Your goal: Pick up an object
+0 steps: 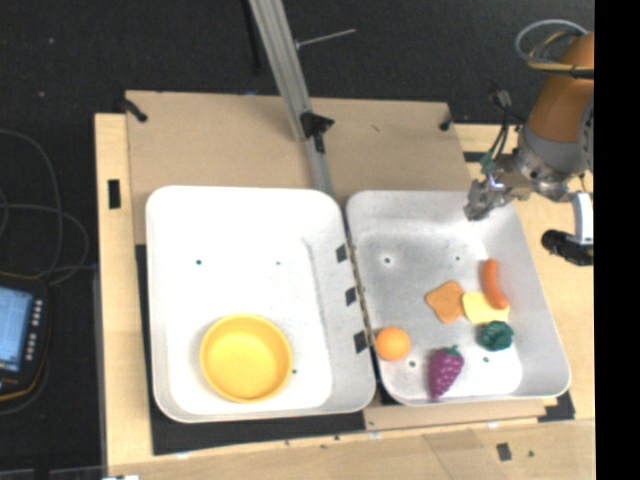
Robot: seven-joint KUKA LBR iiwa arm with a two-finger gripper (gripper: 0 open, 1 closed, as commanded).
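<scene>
orange ball | purple grapes | right bin, near edge

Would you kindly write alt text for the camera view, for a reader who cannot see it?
A grey and orange robot arm's gripper hangs over the far edge of the right white bin, which holds an orange ball, purple grapes, an orange wedge, a carrot, a yellow piece and a green piece. The left bin holds a yellow bowl.
</scene>
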